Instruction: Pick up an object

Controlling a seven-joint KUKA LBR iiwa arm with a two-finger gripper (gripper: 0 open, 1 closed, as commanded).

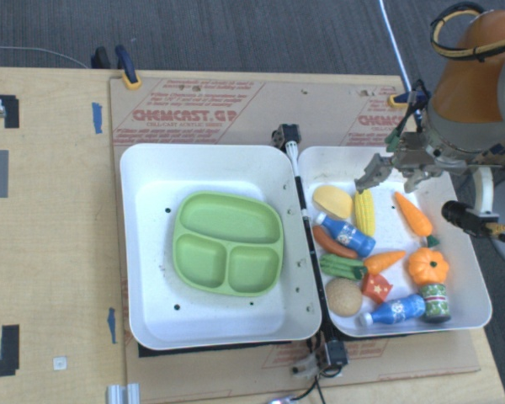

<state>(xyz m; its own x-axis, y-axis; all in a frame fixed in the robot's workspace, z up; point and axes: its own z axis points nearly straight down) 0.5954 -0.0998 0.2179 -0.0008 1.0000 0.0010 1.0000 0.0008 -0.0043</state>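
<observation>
Approach step, nothing picked yet by my read. Tool point(398, 173) hangs over the far part of the right shallow white plastic bin point(480, 305), its two dark fingers spread apart with nothing between them, so it's open and empty. Grey arm with the orange band point(480, 49) comes in from the table's right edge. Candidates all sit in the right bin: yellow plastic corn cob point(364, 211) just below the tool, pale yellow rounded toy point(333, 200) beside it toward the bin's left wall, orange plastic carrot point(414, 215) to the right of the corn, blue toy bottle point(347, 233) lying along the left side, small orange pumpkin point(427, 266) near the right wall, and a second blue bottle point(392, 311) at the near edge. More pieces are packed in the middle, touching each other. Left white bin point(143, 225) holds a green three-compartment plastic plate point(228, 242); not a likely target from here. Next move, as I judge it: descend straight onto the corn or the carrot, the closest items, with the fingers straddling the short axis. Carrot has more free space round it; corn touches the yellow toy, so a finger could land on a neighbour. Can't tell tool height above the items from this slant.
</observation>
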